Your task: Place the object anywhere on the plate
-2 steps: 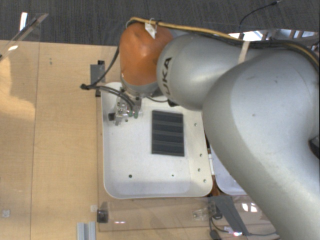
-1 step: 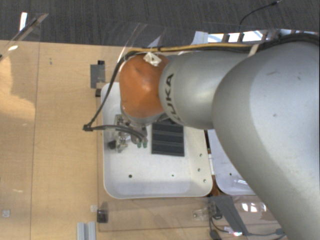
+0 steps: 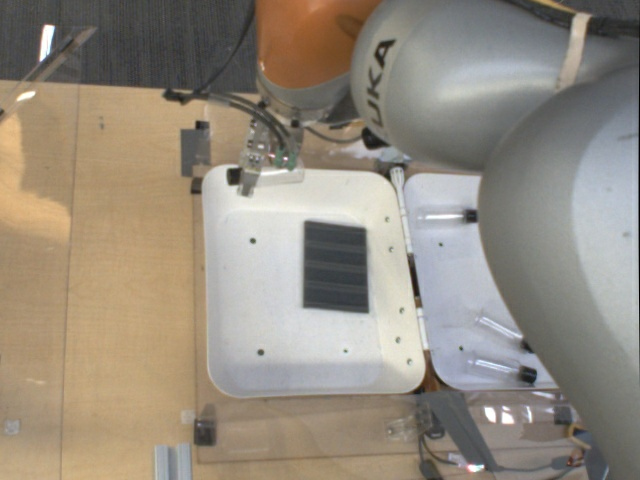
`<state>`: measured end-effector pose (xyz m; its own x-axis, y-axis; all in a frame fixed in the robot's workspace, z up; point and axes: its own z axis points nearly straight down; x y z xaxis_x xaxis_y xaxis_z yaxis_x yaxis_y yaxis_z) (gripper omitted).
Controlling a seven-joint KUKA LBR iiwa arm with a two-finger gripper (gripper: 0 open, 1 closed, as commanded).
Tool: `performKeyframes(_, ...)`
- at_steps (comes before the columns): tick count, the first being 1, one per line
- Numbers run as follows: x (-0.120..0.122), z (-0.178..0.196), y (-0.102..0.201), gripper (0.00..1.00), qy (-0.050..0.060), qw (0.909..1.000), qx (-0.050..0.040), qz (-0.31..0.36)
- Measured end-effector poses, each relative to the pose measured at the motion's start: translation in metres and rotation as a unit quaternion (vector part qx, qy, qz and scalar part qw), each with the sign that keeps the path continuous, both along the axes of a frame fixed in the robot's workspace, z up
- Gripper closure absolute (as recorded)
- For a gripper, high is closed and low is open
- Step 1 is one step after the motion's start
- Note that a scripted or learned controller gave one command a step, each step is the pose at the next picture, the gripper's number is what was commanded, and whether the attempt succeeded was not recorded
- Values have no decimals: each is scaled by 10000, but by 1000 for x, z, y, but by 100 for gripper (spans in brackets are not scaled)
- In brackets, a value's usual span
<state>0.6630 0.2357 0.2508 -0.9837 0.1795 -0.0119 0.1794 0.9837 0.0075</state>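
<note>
A dark grey ribbed rectangular plate [image 3: 336, 266] lies flat in the middle of the left white bin [image 3: 235, 308]. My gripper [image 3: 262, 164] hangs over the far left corner of that bin, up and to the left of the plate and apart from it. The orange band and grey wrist sit right above it and hide much of it. In the right bin [image 3: 450, 268] lie clear tubes with black caps: one at the back [image 3: 446, 215], one further forward [image 3: 499, 329] and one at the front [image 3: 497, 369].
The large grey arm covers the upper right of the view and much of the right bin. A small dark bracket [image 3: 194, 149] stands on the wooden bench just left of the gripper. Cables and a metal fitting [image 3: 455, 438] lie at the front edge.
</note>
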Motion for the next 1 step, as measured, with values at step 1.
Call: performKeyframes(1,2,22,0,100,14,9999,-1,-112)
